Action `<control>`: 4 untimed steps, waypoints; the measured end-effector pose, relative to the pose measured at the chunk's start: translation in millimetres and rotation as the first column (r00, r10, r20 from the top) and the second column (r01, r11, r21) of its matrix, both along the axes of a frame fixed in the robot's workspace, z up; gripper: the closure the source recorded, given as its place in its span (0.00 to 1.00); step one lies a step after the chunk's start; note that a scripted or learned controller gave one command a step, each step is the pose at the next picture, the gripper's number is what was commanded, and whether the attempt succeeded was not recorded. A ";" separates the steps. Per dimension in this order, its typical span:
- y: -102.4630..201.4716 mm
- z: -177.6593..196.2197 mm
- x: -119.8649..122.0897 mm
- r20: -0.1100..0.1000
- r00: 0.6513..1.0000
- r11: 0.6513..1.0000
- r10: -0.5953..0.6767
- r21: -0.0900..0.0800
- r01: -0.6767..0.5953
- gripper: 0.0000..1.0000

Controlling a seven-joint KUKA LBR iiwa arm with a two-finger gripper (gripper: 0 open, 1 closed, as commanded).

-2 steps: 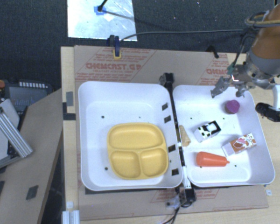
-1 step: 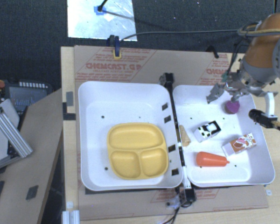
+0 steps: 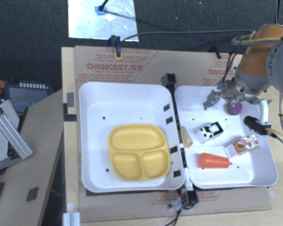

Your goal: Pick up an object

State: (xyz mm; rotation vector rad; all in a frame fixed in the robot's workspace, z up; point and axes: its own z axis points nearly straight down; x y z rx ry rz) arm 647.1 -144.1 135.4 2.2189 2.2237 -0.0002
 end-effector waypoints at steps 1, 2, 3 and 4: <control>-0.3 12.9 1.3 0.005 1.000 1.000 0.000 -0.001 0.000 1.00; -3.1 76.4 -2.1 0.007 1.000 1.000 -0.001 -0.001 0.001 1.00; 0.3 121.7 -3.1 0.007 1.000 1.000 0.002 -0.001 -0.002 1.00; 0.3 147.5 -2.1 0.004 1.000 1.000 0.003 -0.001 -0.003 1.00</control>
